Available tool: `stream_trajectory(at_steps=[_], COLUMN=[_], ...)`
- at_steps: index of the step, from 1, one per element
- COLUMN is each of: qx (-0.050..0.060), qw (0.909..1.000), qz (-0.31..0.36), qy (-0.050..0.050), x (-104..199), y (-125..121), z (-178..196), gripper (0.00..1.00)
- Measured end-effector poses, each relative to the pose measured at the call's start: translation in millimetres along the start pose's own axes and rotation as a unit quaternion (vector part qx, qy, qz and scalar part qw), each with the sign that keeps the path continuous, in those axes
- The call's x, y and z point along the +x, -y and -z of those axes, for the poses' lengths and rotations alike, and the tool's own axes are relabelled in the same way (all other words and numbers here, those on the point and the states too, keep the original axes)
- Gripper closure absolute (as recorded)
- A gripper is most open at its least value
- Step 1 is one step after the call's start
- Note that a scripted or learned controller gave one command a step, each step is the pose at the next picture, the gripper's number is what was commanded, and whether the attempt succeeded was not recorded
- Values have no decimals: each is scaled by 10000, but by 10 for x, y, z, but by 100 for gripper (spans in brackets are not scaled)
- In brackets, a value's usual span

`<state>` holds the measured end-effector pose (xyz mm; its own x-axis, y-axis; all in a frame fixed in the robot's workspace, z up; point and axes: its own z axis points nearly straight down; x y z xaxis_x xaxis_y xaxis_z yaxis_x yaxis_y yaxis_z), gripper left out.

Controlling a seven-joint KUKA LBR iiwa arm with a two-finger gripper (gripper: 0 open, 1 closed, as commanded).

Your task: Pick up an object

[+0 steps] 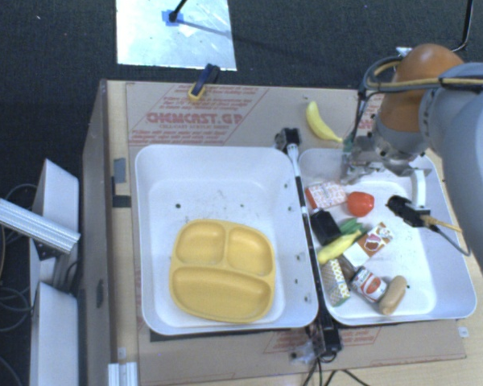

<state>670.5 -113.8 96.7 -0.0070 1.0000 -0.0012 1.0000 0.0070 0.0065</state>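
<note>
Beside the gripper (361,170), banana (322,124), long axis apparently diagonal; fingers' state unclear.

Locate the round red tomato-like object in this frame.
The round red tomato-like object lies in the right-hand white bin, toward its upper middle, just right of a red-and-white packet and below the gripper.

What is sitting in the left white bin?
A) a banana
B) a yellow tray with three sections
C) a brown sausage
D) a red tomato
B: the yellow tray with three sections lies in the left bin, while the red tomato and brown sausage are in the right bin, and the banana rests on the bench outside both.
</note>
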Motion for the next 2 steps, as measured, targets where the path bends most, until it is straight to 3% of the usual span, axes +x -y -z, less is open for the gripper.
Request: stream_trajectory(at_steps=[1, 2], qx=[-2, 27], qw=[10000, 10000], qz=[2, -27], qy=[4, -1], x=[-3, -139], y=[0, 370], z=[0, -122], gripper=[0, 0])
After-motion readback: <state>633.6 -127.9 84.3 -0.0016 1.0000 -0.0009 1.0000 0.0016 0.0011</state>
